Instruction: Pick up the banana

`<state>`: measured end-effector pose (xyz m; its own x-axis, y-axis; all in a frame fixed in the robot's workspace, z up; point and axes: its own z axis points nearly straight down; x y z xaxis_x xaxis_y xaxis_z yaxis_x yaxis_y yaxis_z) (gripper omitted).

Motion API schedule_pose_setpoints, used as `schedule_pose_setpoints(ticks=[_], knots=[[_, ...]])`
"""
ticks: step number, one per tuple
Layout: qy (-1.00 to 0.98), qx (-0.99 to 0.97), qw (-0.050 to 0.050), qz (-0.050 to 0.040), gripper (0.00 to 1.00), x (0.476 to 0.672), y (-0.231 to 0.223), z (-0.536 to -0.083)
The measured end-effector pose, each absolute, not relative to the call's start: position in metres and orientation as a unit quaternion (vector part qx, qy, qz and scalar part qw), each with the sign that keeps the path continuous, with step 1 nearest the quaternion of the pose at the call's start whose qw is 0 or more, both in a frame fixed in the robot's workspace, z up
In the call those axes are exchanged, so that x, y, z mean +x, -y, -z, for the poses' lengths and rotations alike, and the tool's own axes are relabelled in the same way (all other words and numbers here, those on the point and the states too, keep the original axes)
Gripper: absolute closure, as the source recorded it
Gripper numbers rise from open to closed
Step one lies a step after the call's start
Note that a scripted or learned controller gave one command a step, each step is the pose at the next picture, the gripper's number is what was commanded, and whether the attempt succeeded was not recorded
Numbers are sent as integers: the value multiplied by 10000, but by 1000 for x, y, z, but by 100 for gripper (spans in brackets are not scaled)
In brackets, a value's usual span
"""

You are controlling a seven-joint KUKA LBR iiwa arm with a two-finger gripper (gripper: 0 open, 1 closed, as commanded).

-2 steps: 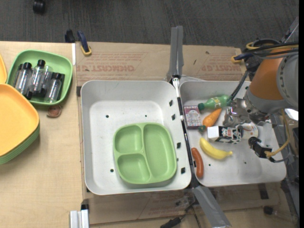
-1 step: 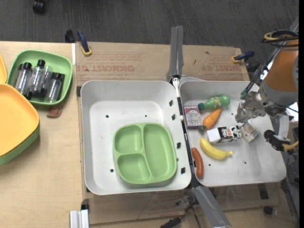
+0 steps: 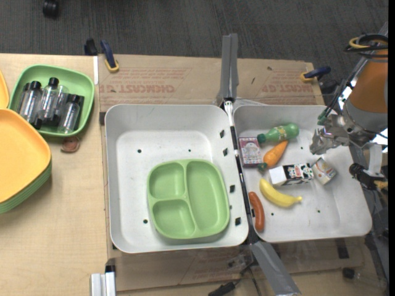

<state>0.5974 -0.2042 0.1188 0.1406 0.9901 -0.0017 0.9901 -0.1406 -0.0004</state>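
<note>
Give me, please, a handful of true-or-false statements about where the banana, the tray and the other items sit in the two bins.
1. The banana lies in the right bin. True.
2. The green tray sits in the same bin as the banana. False: it is in the left bin.
3. The carrot lies beside the green bottle. True.
4. The gripper holds the banana. False: the banana lies on the bin floor, apart from the gripper.
5. The sausage lies near the right bin's left wall. True.
6. The small milk carton stands on the green tray. False: it lies in the right bin, just above the banana.
</note>
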Motion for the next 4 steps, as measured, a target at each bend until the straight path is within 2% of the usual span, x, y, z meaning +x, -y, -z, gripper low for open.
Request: schedule_pose_setpoints(ticks=[1,2,3,4], knots=[[-6606,7507,3,5,100,603,208,-156],[-6726,7400,-6,10,100,601,132,-91],[-7051,7091,7,7,100,601,161,-120],[-5935,8049,-13,11,100,530,189,-112]])
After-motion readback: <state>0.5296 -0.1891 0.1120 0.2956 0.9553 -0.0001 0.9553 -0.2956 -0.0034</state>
